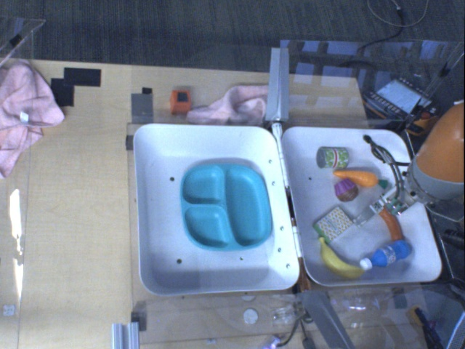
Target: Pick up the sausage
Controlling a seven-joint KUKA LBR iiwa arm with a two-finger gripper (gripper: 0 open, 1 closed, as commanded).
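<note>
The sausage (pixel 393 226) is a short orange-red stick lying in the right bin (pixel 305 195), near its right wall and just above the blue bottle (pixel 386 254). My gripper (pixel 379 208) reaches in from the right and hangs low over the bin, right above the sausage's upper end. Its metal tip points left toward the patterned box (pixel 334 224). The gripper's body hides the top of the sausage, and I cannot make out whether they touch.
The right bin also holds a small can (pixel 333 156), a carrot (pixel 356 177), a purple ball (pixel 346 190) and a banana (pixel 338 262). A blue divided plate (pixel 225 206) lies in the left bin (pixel 156 195). Pink cloths lie behind the bins and at far left.
</note>
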